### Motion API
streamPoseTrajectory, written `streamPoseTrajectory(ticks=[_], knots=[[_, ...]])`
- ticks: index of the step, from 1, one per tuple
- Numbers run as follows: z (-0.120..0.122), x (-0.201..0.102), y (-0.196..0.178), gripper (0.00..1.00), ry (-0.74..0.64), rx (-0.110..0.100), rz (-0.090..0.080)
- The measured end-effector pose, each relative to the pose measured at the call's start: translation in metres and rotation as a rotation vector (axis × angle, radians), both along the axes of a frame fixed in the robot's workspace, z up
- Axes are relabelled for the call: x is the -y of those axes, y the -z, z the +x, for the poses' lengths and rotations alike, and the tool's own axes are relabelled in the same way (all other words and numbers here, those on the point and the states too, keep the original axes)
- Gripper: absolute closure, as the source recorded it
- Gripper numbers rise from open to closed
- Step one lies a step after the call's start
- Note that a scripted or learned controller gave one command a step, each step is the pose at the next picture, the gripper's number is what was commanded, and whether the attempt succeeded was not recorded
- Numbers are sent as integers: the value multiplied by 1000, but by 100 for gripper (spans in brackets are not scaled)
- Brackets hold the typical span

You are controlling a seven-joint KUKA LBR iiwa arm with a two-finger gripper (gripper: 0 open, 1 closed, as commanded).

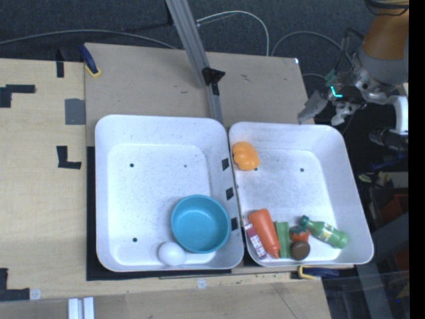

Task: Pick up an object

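Orange fruit-shaped toy (245,156) sits alone at the far-left corner of the right bin (332,141), touching nothing; we judge it the easiest pick. The carrot (265,230), green bottle (325,232) and small bits crowd the near edge. Left bin (119,138) holds 1 blue bowl (200,222) and 1 white ball (172,252). Gripper (323,105) hovers beyond the bin's far-right corner, claw state: cannot tell. We'd come straight down, clear of the bin wall.

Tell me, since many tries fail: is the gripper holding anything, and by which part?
Nothing is held. The gripper hangs above the right bin's far corner with nothing between its fingers.
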State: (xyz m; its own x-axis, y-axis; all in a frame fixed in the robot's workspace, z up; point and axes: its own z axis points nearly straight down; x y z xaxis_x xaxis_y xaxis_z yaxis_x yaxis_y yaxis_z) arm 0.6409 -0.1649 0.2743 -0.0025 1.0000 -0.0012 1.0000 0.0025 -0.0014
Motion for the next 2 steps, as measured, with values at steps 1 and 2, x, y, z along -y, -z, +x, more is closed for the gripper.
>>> streamPoseTrajectory(ticks=[1,2], knots=[[6,-4,62,0,-1,-5,1],[3,-3,106,0,1,-4,1]])
